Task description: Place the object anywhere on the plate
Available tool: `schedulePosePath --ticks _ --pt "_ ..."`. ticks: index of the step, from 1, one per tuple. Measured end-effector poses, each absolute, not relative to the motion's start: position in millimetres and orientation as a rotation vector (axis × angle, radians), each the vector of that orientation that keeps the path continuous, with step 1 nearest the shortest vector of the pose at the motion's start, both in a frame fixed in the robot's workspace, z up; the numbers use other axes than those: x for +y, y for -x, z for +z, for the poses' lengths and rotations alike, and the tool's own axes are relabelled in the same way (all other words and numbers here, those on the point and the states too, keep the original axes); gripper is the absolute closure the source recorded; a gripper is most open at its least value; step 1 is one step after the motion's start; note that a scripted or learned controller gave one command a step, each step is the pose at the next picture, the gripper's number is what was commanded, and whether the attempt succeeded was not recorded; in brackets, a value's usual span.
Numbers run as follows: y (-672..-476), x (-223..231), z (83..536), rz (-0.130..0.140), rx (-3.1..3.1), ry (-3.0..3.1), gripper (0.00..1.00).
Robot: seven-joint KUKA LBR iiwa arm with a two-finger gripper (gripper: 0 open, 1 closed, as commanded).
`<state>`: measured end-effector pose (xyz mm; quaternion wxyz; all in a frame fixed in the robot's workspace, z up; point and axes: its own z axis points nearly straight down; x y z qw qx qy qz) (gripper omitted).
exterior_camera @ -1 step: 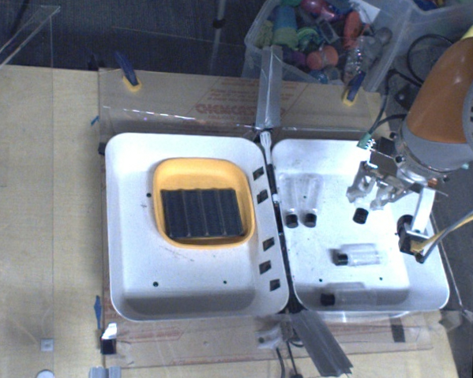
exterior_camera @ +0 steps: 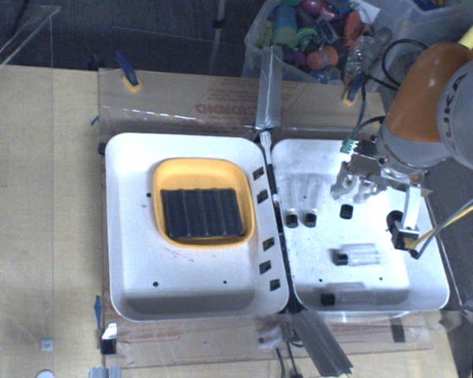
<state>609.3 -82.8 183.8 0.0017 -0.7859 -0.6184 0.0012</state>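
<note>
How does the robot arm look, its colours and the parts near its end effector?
The arm is grey with a rounded orange band above the wrist. Dark letters mark the grey shell at the picture's right edge. Black cables loop beside it. The end effector is a pale metal block with small dark parts.

Yellow plate (exterior_camera: 164, 176) with ribbed black insert (exterior_camera: 202, 213), white bins (exterior_camera: 124, 218), orange-banded grey arm (exterior_camera: 432, 84)

A robotics lab bench set up for pick-and-place trials.

A grey industrial arm (exterior_camera: 455, 93) with an orange band reaches over two white bins (exterior_camera: 121, 281) fixed side by side on a pale wooden bench (exterior_camera: 37, 213). Clear plastic sheeting (exterior_camera: 186, 102) is clamped along the back with blue clamps (exterior_camera: 130, 77), cables (exterior_camera: 286, 369) trail off the front edge, and a tub of bright toys (exterior_camera: 320, 27) stands behind.
</note>
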Motion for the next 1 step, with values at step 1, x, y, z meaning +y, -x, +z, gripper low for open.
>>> schedulePosePath --ticks 1 --pt "-609.4 -82.8 184.0 0.003 -1.941 2.467 0.0"
